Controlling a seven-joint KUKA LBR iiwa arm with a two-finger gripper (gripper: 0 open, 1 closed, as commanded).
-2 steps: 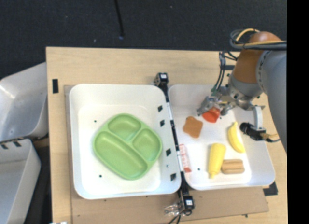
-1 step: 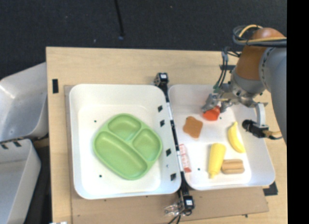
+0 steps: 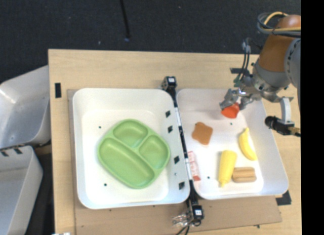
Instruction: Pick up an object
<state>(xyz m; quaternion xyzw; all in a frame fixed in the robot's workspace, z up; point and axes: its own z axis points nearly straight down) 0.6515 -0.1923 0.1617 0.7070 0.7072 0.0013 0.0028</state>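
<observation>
At upper right of the frame, the gripper [image 3: 234, 102] holds a small red-orange piece [image 3: 230, 111] between narrow jaws above the right bin [image 3: 271, 178]; lift straight, slowly, keeping squeeze steady.

Small orange-red object [image 3: 231, 111], rounded and stubby, sitting right at the tips of the gripper [image 3: 232, 102], apparently between the fingers. Can't tell if lifted or resting on the bin floor. Below the jaws and a bit left: brown toast-like piece [image 3: 202, 133], lying flat. Further below: yellow banana [image 3: 247, 144], yellow corn cob [image 3: 227, 166], tan sausage-like roll [image 3: 243, 174] touching the cob.
</observation>
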